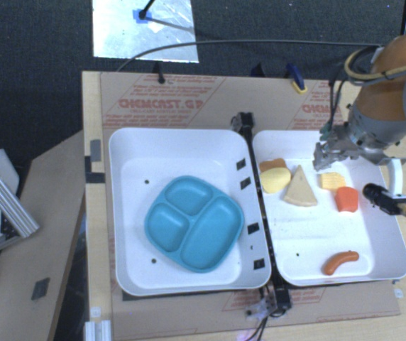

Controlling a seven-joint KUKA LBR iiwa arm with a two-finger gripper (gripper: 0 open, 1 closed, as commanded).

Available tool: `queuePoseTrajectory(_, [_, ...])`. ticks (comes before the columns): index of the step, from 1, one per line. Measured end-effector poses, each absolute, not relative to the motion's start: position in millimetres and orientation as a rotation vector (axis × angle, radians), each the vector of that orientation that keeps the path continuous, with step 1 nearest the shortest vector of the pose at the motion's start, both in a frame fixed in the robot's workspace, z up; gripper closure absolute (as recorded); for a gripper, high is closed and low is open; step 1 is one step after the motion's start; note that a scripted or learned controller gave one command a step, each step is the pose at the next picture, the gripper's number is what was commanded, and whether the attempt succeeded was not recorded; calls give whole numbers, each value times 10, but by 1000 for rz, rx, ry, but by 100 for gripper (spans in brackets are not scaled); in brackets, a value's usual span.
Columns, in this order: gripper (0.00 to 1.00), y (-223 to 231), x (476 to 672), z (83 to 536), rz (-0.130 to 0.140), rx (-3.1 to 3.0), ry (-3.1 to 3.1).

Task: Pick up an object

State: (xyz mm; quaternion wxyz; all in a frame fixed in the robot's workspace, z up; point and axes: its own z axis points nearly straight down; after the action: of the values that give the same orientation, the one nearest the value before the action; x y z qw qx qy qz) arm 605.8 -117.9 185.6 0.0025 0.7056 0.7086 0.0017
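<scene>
The toy sausage (341, 262) lies nearest me; my gripper (324, 157) hovers beside the yellow block (332, 181), finger state unclear. I'd centre over it, then descend straight.

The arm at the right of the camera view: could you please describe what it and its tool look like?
The arm is grey with a rounded orange band above the wrist, and dark and yellowish cables loop beside it. Its tool is a compact grey metal assembly, with a white bracket and a black cylindrical part to its side.
</scene>
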Motion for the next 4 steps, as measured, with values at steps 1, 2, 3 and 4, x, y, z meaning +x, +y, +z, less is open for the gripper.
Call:
queuePoseTrajectory(1, [100, -1182, 6076, 2403, 7, 2211, 2222])
queuePoseTrajectory(2, [100, -647, 6044, 2287, 2, 2211, 2232])
queuePoseTrajectory(3, [100, -86, 6033, 2368, 4, 2209, 2233])
queuePoseTrajectory(4, [100, 377, 6022, 2280, 3, 2211, 2232])
